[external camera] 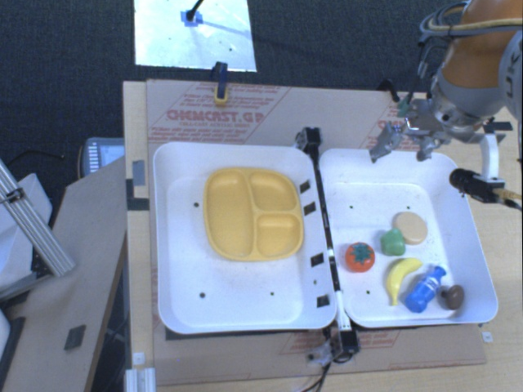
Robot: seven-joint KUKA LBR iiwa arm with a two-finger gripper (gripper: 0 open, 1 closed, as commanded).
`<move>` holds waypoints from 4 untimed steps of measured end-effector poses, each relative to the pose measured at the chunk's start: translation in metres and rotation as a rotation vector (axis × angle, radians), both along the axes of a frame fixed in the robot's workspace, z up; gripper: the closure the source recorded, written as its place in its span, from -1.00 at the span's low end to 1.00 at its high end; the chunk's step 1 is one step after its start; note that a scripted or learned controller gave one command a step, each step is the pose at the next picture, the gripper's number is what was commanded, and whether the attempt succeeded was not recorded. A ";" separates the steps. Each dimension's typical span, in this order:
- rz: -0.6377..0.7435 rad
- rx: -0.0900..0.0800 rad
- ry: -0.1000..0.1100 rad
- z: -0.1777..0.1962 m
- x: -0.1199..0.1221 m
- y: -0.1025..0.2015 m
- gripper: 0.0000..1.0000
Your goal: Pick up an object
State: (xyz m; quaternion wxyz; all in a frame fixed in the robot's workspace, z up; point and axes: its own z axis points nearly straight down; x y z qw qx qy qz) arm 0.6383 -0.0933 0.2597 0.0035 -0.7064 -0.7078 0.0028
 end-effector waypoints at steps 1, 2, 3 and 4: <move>0.002 -0.001 -0.010 0.006 0.002 0.000 -1.00; -0.001 -0.001 -0.007 -0.041 -0.007 -0.001 -1.00; -0.001 -0.001 -0.007 -0.085 0.000 -0.002 -1.00; -0.002 -0.001 -0.006 -0.137 -0.010 0.002 -1.00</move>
